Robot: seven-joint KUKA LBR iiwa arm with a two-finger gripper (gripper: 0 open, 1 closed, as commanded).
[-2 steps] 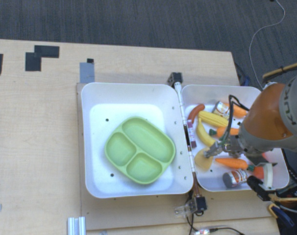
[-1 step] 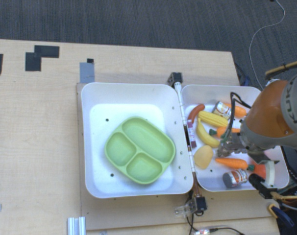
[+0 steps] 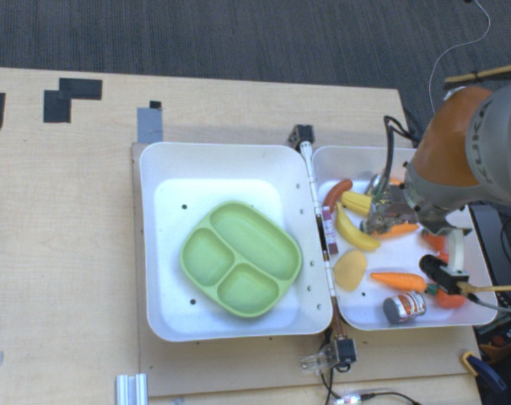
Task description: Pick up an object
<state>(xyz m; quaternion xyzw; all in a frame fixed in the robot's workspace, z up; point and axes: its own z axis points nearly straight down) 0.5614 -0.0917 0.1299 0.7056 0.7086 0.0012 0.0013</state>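
The right bin (image 3: 483, 310) holds several toy foods. A yellow banana (image 3: 355, 233) lies at its left side, with a smaller yellow piece (image 3: 355, 202) and a red sausage (image 3: 337, 192) just above it. My gripper (image 3: 379, 218) hangs low over the bin, right beside the banana's right end and above an orange piece (image 3: 400, 231). An orange carrot (image 3: 399, 281) lies below the gripper, and a pale yellow round piece (image 3: 351, 270) lies left of the carrot. The arm covers the bin's upper right part.
The left bin (image 3: 167, 310) carries a green divided plate (image 3: 241, 258) in its middle. A grey can (image 3: 405, 307) lies on its side near the right bin's front wall. Small red pieces (image 3: 434, 243) sit at the right bin's right side.
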